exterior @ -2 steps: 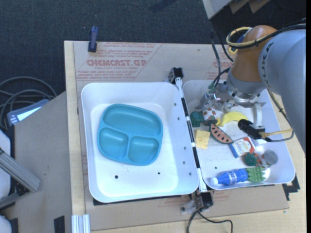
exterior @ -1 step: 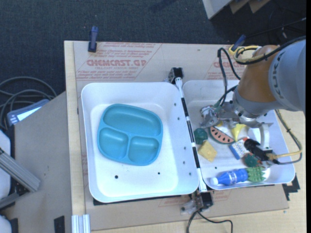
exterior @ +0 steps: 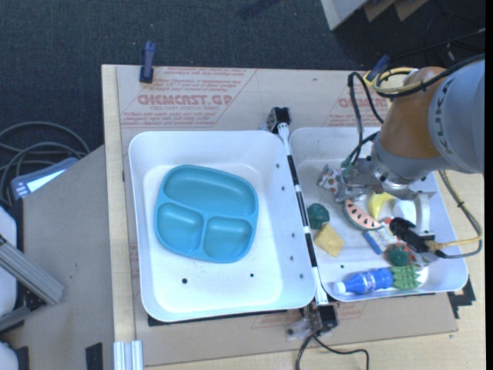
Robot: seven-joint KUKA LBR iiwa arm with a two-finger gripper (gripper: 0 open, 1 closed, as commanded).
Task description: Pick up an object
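Here, arm [exterior: 431, 122] reaching from right, bent down over right bin [exterior: 339, 141], jaws' state unclear, above watermelon slice [exterior: 362, 214].

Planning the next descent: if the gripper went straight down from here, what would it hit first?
Probably the watermelon slice toy, just below the gripper; the yellow piece is close too. Depth is unclear.

Blue divided tray [exterior: 206, 213], white bins [exterior: 146, 230]; yellow sponge [exterior: 330, 240], green ball [exterior: 317, 213], blue bottle [exterior: 368, 281]
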